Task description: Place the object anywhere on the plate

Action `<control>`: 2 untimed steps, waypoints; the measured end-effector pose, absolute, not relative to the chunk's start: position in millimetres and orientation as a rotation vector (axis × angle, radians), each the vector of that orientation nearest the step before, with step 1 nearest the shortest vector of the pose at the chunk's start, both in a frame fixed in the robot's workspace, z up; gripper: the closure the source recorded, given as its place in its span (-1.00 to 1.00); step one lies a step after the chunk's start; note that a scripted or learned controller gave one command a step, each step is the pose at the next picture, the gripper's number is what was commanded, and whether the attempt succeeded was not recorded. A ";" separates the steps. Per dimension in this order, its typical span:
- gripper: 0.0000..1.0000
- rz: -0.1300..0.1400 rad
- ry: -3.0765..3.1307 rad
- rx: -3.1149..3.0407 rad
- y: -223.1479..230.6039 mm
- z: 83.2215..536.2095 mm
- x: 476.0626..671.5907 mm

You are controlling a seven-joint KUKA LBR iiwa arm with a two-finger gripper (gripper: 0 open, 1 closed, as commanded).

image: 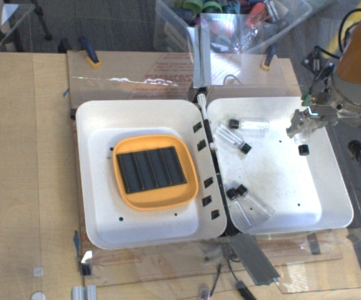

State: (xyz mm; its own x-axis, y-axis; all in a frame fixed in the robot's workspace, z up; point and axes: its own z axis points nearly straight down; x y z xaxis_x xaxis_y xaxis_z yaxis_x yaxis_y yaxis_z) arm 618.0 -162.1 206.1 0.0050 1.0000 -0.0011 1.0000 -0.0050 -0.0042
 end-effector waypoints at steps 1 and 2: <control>1.00 0.004 -2.512 -1.877 -111.5 187.9 625.6; 1.00 0.005 -2.576 -1.788 -50.7 185.6 628.8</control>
State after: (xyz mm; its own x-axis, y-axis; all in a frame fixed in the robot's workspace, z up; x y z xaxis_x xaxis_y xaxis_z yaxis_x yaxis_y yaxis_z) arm 628.8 -50.7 185.6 -0.3501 0.9367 0.0031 0.9367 0.3501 -0.0058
